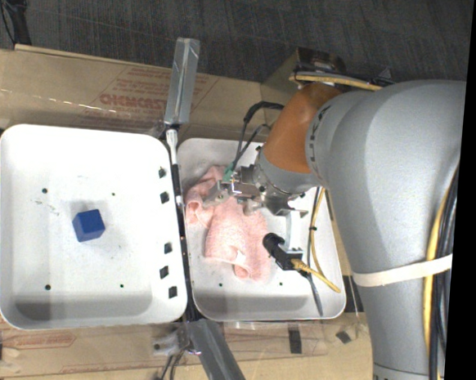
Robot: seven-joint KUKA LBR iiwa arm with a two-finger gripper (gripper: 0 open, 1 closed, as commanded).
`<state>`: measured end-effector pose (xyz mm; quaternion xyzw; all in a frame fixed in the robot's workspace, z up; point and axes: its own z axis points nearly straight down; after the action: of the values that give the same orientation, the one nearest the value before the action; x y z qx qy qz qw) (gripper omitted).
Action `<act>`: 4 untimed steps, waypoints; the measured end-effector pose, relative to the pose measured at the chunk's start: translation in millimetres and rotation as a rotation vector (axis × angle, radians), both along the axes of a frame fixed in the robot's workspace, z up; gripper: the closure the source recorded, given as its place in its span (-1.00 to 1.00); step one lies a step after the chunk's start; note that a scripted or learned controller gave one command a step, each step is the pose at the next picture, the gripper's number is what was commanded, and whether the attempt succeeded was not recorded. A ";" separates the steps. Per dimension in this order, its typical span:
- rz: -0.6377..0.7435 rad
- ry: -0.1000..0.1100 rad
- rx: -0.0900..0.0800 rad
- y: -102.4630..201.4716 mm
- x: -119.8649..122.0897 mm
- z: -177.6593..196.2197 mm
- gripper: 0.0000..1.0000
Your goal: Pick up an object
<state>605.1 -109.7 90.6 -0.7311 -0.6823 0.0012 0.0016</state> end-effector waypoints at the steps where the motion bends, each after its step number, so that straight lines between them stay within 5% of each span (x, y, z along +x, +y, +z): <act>1: 0.022 -0.003 0.000 -50.7 47.7 0.8 -1.00; 2: 0.097 -0.002 0.002 -38.3 -28.3 1.0 -1.00; 3: 0.123 -0.002 0.000 -36.3 40.8 0.4 -1.00; 4: 0.106 0.001 0.001 -47.8 36.5 28.3 -1.00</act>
<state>641.6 -157.4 118.9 -0.6940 -0.7200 0.0011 0.0021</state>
